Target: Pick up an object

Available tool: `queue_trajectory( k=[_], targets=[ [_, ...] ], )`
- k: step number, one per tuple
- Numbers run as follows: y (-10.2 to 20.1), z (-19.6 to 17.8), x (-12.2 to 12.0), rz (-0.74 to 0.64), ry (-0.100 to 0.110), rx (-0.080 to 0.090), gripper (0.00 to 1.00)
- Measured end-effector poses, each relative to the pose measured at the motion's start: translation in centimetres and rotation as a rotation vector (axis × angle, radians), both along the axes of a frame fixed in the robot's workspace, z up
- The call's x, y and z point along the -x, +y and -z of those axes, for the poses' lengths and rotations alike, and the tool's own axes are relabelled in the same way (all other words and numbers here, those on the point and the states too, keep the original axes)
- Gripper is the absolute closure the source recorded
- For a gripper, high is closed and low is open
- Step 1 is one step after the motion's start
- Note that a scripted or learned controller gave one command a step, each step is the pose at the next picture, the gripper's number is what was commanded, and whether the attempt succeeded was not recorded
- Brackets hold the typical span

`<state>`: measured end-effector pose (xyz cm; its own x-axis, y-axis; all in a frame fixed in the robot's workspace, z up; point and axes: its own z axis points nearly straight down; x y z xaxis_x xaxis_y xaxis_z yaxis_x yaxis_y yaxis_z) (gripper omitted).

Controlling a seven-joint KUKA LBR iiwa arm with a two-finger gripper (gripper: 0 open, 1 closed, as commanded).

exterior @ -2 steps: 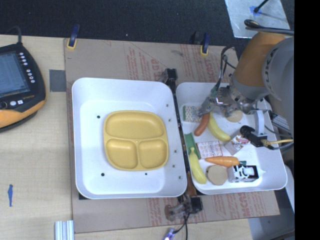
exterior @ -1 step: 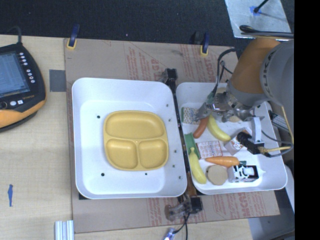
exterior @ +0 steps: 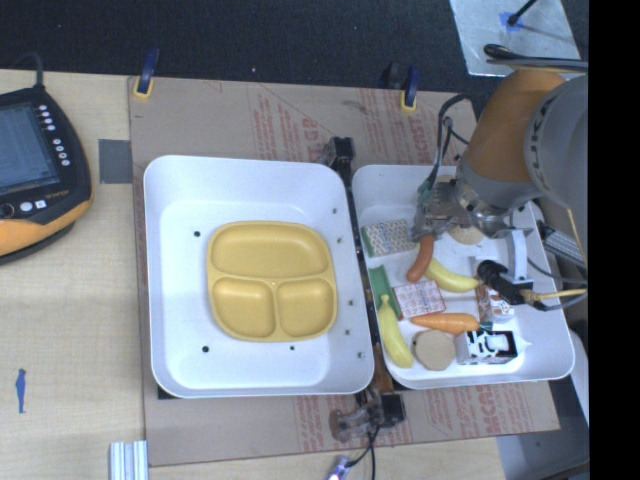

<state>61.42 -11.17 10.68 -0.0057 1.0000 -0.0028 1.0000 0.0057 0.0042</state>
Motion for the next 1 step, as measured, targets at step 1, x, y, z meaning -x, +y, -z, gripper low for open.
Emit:
queue_trajectory(
  k=[1],
  targets=[
    [6.92, -8.61, 1.78, 0.0, 0.006, -0.003, 1.0]
  ],
)
